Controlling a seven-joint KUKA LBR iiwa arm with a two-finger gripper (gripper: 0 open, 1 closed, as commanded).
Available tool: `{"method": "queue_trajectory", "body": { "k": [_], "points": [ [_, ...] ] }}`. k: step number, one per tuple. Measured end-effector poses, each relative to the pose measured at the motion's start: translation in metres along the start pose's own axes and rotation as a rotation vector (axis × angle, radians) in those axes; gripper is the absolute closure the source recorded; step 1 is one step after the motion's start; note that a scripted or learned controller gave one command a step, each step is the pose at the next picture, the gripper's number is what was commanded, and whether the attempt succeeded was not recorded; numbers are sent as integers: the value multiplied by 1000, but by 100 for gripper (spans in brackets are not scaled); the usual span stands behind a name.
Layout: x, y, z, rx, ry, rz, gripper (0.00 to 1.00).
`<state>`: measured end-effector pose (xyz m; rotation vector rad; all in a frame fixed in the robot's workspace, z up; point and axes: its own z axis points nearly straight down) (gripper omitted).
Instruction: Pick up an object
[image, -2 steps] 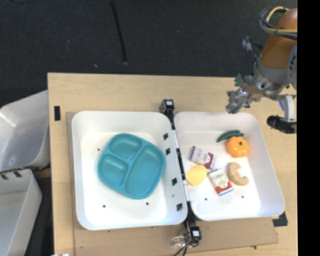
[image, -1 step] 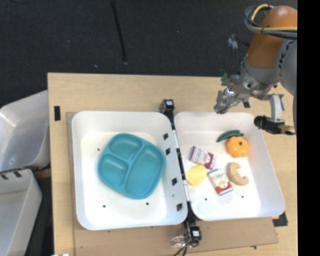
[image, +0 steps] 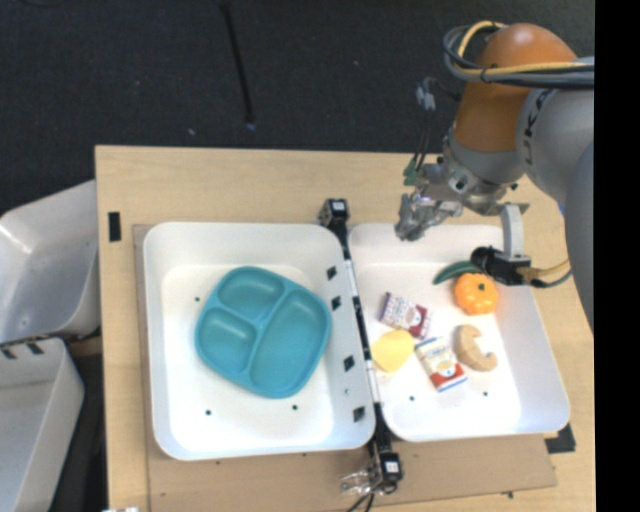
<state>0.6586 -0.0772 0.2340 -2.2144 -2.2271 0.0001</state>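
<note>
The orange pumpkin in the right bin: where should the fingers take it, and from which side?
Take the orange pumpkin across its round body, coming straight down from above. It sits apart from the bagel piece, with bare bin floor on its left, but the bin wall lies close on its right, so a side approach looks cramped.

Bins: smooth glossy white plastic. Divided plate: matt blue plastic. Bench: pale matt wood. Wrist band: glossy orange.
</note>
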Motion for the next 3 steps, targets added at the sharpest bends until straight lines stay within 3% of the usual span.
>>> {"method": "queue_trajectory", "body": {
  "k": [1, 3],
  "points": [
    [48, -10, 8, 0, 0, 0, 100],
    [151, -40, -18, 1, 1, -2, 100]
  ]
}}
